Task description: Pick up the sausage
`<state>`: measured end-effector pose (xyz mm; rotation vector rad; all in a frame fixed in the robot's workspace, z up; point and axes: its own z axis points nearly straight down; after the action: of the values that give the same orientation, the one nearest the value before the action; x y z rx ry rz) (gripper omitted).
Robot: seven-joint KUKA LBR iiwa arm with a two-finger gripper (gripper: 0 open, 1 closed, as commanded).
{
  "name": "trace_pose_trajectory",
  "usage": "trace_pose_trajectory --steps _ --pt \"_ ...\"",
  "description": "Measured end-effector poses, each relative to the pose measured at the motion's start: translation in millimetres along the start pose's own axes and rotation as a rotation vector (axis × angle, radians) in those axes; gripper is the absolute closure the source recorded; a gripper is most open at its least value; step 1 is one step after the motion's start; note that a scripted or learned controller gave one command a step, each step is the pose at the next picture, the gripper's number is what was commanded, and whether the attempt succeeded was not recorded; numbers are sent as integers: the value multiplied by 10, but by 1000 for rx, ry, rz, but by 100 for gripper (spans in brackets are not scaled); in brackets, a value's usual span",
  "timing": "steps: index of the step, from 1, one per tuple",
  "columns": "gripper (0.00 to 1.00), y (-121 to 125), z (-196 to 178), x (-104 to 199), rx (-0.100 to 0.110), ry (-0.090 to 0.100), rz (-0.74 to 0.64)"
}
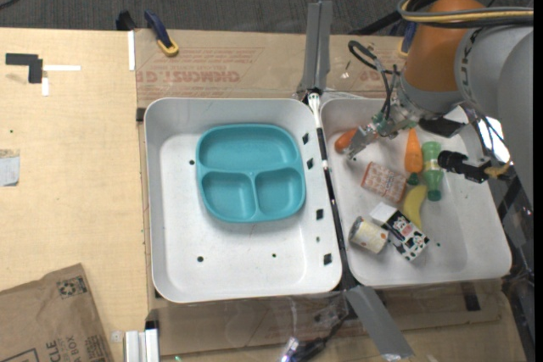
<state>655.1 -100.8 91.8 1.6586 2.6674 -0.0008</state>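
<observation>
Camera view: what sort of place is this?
Likely a robot lab pick-and-place bench. Two white bins sit side by side on a wood and cardboard top, one with a teal divided tray, the other with toy food under the arm.

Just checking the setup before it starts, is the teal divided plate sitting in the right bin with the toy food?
No, the teal plate lies in the left bin, while the toy food sits in the right bin.

Grey arm point(501, 64), orange band point(441, 42) above wrist, yellow and black cables looped over it
</observation>
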Motion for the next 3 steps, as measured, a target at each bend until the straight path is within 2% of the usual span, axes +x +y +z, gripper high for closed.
trace_pose_trajectory --steps 1,2,3 --pt "100 5 -111 -16 -4 -3 3" --pt "0 4 -111 -16 -3 -3 4" --pt "0 -138 -2 36 0 1 109"
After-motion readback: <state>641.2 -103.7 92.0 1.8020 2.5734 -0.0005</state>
